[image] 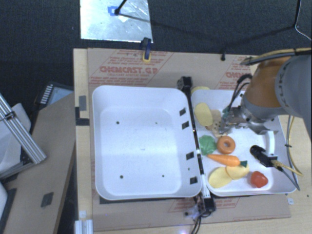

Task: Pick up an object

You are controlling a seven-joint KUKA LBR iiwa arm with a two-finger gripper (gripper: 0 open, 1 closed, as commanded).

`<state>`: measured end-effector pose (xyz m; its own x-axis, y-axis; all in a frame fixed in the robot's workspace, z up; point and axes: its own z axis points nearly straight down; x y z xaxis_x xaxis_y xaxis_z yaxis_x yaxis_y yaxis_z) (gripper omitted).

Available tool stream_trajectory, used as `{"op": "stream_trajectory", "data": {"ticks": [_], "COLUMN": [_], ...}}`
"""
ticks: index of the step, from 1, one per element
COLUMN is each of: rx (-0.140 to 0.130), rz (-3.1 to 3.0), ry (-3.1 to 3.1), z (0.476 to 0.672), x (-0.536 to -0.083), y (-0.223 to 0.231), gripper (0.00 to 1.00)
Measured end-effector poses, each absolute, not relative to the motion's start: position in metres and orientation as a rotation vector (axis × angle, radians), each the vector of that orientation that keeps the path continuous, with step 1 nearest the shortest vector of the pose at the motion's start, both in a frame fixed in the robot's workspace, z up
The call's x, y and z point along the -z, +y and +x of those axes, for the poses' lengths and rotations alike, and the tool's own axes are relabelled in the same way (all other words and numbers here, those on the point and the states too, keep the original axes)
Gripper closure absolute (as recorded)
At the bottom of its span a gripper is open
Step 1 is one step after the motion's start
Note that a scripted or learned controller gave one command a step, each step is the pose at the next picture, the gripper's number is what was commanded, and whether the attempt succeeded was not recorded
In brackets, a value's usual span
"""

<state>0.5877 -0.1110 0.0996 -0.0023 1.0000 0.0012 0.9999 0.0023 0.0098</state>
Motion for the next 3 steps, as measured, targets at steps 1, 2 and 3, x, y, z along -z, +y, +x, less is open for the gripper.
{"op": "stream_trajectory", "data": {"ticks": [1,2,3], "rx": [-0.008,-0.025,-0.019], "rz": [2.213,2.199,2.200], "ry": [2.224,2.224,2.234], "z": [0.548,0.530,0.508], "x": [-0.216,-0.451,-0.541], "y": [-0.087,-0.010,0.089], "gripper": [1.00,1.00,1.00]}}
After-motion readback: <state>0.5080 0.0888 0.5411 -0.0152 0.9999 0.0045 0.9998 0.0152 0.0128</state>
